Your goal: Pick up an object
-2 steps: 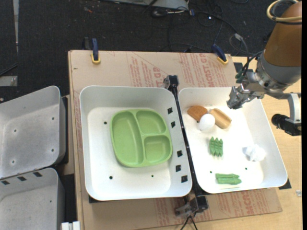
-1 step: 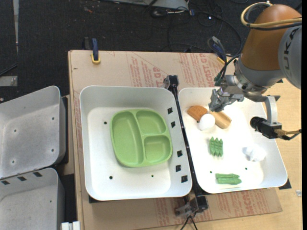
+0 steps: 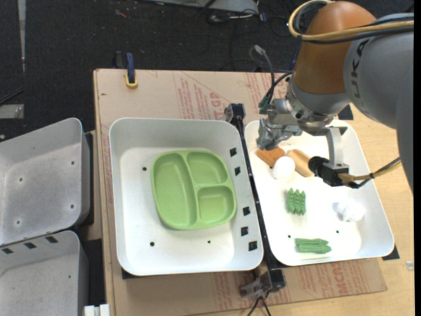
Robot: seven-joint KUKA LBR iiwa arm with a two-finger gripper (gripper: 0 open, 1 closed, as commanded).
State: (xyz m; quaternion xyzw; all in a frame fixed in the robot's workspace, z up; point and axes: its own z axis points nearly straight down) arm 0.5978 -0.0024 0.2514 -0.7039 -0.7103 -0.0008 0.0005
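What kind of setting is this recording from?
Likely a robotics lab bench: two white bins on a cardboard-covered bench, a green divided plate, small toy items, loose cables behind.

Overall light: bright and even, falling from above; the floor point(image 3: 59, 31) behind is staying dark
Glare: the white bins point(image 3: 177, 133) are washing out slightly; a soft sheen is showing on the orange band point(image 3: 329, 45)
Shadows: short soft ones are lying under the green tray point(image 3: 194, 189) and the arm point(image 3: 388, 64)
Focus: mostly sharp; small objects are looking slightly soft
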